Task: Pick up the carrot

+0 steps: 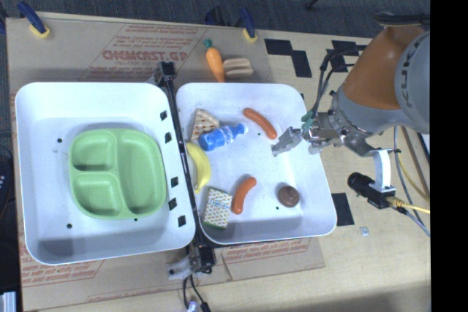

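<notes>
Carrot (213,63) is lying on the worktop (365,259), outside and just behind the far rim of the right bin (311,219), green tip pointing away from that bin, orange body angling toward it. A tan and brown sandwich-like toy (237,68) is sitting just beside the carrot, also behind the right bin's far rim. Inside the right bin: a wedge-shaped toy (204,123) and a blue bottle (221,137) near its left wall, a banana (199,166) lying along that wall, an orange sausage (260,123) toward its middle, a second sausage (243,194) and a patterned box (217,207) nearer the front rim, a brown round item (288,195) toward the front right. Claw (287,142) is hovering over the right bin's right side, well apart from the carrot, gripping nothing; cannot tell whether it is released or clenched. Left bin (36,230), touching the right bin's left wall, is holding a green divided plate (117,172).
</notes>
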Motion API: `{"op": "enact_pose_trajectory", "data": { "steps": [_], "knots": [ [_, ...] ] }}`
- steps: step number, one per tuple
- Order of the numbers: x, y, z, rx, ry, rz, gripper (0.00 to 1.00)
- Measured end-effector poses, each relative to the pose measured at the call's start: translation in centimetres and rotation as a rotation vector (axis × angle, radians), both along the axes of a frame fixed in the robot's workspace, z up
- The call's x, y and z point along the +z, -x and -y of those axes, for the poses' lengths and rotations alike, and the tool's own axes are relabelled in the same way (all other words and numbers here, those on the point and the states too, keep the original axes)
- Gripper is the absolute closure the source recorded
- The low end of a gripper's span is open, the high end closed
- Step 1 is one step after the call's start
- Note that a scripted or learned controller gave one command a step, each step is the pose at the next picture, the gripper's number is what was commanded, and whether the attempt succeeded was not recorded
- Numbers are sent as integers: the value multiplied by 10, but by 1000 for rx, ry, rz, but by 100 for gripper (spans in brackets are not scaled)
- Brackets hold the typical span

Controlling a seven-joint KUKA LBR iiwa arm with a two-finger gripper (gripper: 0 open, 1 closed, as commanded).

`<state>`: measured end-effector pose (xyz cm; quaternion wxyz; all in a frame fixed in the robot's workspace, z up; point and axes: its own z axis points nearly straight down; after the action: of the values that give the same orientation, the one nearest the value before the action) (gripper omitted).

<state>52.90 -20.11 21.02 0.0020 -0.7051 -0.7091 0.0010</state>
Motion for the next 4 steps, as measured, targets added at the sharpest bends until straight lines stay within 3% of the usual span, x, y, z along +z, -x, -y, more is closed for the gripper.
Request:
{"op": "enact_pose_trajectory", "data": {
  "steps": [1,2,3,4],
  "knots": [
    [-119,-41,-77,26,0,-1,0],
    [-109,-41,-77,28,0,-3,100],
    [-2,-20,-56,-138,2,2,100],
    [60,8,7,-165,2,2,100]
  ]
}}
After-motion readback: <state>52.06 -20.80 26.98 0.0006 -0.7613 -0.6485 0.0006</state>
